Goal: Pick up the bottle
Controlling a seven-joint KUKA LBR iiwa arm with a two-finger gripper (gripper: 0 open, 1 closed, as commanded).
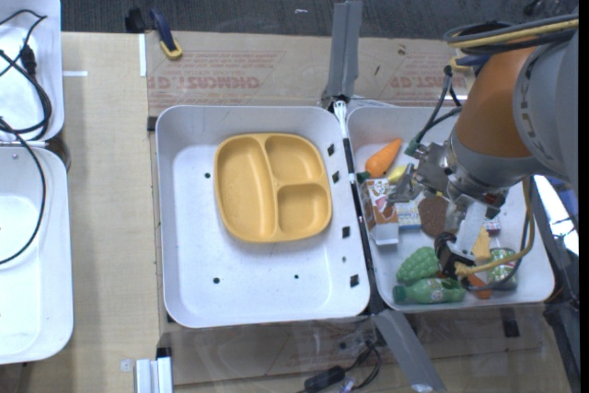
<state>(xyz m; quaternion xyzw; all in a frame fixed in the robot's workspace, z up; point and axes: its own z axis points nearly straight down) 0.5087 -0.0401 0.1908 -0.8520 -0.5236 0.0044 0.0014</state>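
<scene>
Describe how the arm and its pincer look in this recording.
The arm is thick and rounded, grey, with a broad orange band above the wrist. Yellow and black cables loop over its top. Dark metal hardware with thin black wires leads down to the pincer over the right bin.

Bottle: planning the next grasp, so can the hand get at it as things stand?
Probably yes. The green bottle lies uncovered at the right bin's near edge, hand just above, though toys crowd it.

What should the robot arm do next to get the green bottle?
Probably ease the gripper down and toward the near edge, because the green bottle lies on its side at the front of the right bin, just below the gripper and not between its fingers.
</scene>
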